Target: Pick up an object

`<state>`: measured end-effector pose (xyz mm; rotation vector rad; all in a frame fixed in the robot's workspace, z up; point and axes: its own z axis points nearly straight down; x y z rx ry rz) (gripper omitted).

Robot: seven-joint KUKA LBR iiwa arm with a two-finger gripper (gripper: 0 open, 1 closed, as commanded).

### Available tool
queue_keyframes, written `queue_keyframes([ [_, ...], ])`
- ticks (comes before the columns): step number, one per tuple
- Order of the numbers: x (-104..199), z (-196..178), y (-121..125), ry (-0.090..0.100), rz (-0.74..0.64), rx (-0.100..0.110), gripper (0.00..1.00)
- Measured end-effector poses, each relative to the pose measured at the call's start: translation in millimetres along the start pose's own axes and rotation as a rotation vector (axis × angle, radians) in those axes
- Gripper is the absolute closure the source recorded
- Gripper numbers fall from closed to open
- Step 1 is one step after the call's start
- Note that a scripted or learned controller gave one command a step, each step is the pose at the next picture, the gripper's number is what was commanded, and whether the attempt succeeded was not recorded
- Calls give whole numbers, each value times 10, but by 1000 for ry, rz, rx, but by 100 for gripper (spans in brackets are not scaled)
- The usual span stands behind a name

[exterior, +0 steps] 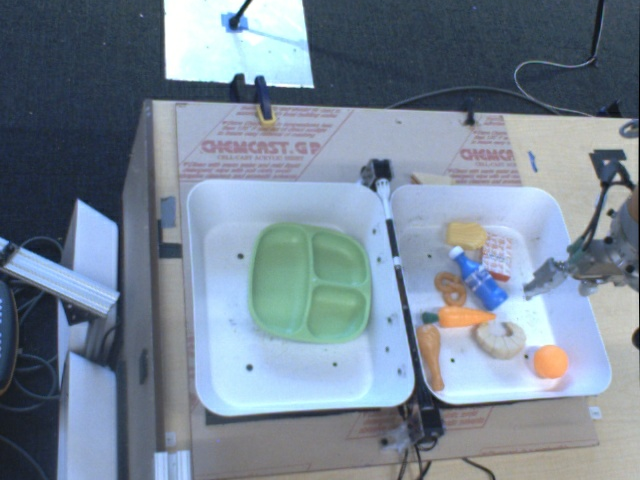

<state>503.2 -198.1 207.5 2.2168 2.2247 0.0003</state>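
Claw (pixel 537 279) state unclear, over right bin (pixel 575 233); left bin (pixel 215 268) holds green plate (pixel 310 282).

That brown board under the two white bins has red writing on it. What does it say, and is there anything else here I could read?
"CHEMCAST GP": red print on the brown board, behind the left bin.
"CHEMCAST", end cut off: the same red print, tilted, on the board behind the right bin.
The fine red lines around both prints: too small to read.
Small red and white packet in the right bin: print too blurred to read.
Blue bottle: no readable label.
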Motion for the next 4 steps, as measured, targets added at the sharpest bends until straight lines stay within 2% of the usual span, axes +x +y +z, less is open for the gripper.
queue_keyframes([
  [1,866,667,347,2,0,1,0],
  [2,821,1209,685,0,0,-6,0],
  [3,826,1098,697,0,-2,-9,100],
  [4,1598,220,641,2,-2,-3,100],
])
